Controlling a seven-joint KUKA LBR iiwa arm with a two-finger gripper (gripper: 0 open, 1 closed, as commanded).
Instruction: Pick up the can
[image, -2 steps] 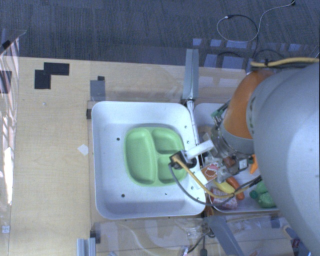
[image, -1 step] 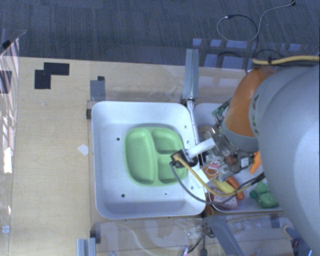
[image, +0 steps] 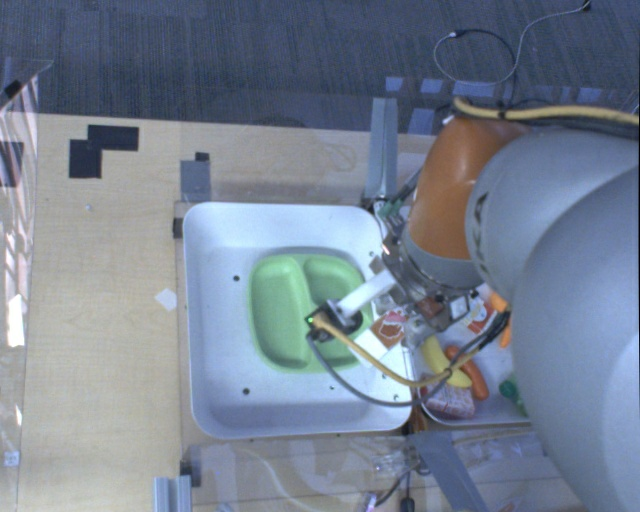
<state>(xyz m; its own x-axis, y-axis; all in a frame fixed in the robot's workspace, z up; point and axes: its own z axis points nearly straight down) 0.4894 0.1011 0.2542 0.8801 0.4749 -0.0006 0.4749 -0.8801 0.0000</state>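
The grey arm (image: 560, 300) fills the right side of the scene, its orange band (image: 445, 200) above the upper right corner of the left bin. It hides most of the right bin (image: 470, 422), of which a strip of the lower rim shows.

The pale wooden bench (image: 100, 350) carries black tape marks (image: 100, 150) near its upper left corner and grey brackets (image: 195, 180) at the bin corners.

The left bin (image: 215, 300) holds a green two-compartment dish (image: 285, 310), lying flat near its middle.

The gripper (image: 425, 305) hangs over the edge shared by the two bins, partway down. Whether it is released or clenched cannot be told; the wrist covers it.

The can (image: 390, 327), small with a red and white label, sits at the right edge of the left bin, just beside the gripper and near the dish's right rim. I cannot tell whether it is touched.

Crowded in the right bin's lower left corner: a yellow banana (image: 440, 362), a reddish-brown lump (image: 452, 402) below it, an orange carrot-like piece (image: 477, 382), an orange and white item (image: 482, 318), and a green scrap (image: 510, 390) at the arm's edge.
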